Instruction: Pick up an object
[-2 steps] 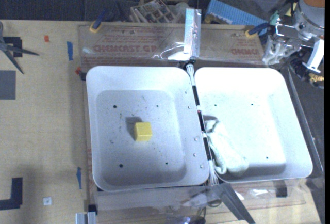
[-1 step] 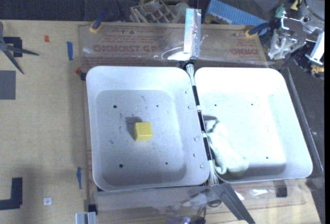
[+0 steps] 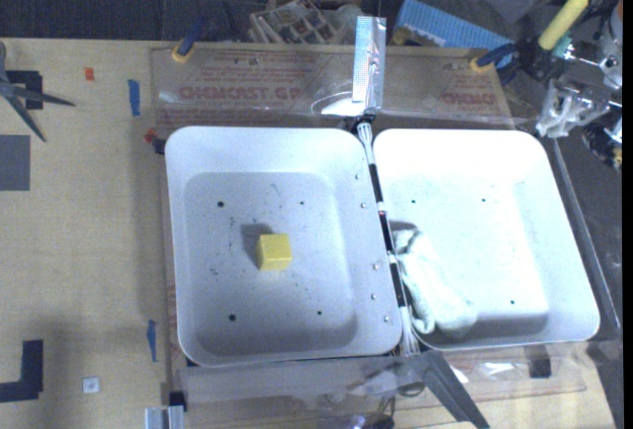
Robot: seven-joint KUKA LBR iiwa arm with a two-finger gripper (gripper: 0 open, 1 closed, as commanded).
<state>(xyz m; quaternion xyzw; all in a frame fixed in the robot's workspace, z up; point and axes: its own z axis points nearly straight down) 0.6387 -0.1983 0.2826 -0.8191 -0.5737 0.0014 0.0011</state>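
A small yellow cube (image 3: 275, 251) lies near the middle of the left white bin (image 3: 198, 180). In the right white bin (image 3: 495, 170), a crumpled white cloth-like object (image 3: 431, 287) rests against the near left wall. My gripper (image 3: 560, 113) sits at the view's right edge, just past the right bin's far right corner and well away from both objects. Nothing is visible in it.
A clear plastic sheet with red lettering (image 3: 267, 86) lies behind the bins, and an upright metal strip (image 3: 369, 61) stands at the divide between them. Boxes and cables clutter the back. The wooden bench (image 3: 69, 249) spreads out on the left.
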